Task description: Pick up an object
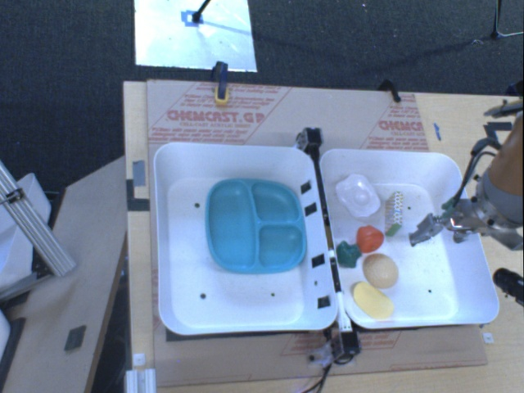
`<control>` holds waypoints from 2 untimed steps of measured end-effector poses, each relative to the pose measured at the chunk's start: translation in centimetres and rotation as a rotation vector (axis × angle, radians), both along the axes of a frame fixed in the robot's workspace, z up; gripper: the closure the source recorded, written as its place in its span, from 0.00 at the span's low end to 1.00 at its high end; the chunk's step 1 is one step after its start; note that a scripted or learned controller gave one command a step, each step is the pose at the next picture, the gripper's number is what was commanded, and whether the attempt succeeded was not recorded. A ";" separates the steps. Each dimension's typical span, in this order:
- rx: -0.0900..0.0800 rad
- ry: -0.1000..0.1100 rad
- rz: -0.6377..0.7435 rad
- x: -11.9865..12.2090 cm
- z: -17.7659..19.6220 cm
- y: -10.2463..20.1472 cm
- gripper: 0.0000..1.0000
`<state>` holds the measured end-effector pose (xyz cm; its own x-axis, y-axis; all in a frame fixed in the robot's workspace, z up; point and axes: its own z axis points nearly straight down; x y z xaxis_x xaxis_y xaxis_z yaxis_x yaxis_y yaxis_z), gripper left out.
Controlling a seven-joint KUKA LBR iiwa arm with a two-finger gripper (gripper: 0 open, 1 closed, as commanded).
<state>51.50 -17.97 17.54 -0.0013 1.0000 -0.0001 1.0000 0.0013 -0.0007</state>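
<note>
Camera view: looks down at a slant on bench (270,109) with two white bins side by side.
Left bin (184,178): holds a blue divided plate (254,225), lying flat near the middle.
Right bin (458,277): holds all the small objects, grouped toward its left half.
Clear plastic piece (358,193): uppermost of the group, near the divider between bins.
Striped block (396,209): just right of the clear piece, lying lengthwise.
Red object (370,237): below the clear piece, touching or just beside the green object (349,255).
Tan ball (381,270): below the red object.
Yellow object (372,300): lowest, just beside the tan ball.
Arm: enters from the right edge, over the right bin's right side.
Gripper (426,230): low over bare bin floor, right of the striped block and apart from it.
Gripper state: cannot tell how far open; nothing visible in its grasp.
</note>
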 end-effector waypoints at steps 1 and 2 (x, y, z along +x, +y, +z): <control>0.001 0.001 0.000 -0.3 -4.2 0.0 0.00; 0.000 -0.001 -0.002 -0.2 -9.3 0.0 0.00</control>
<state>51.29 -17.94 8.23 0.0006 1.0000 0.0001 1.0000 -0.0006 0.0001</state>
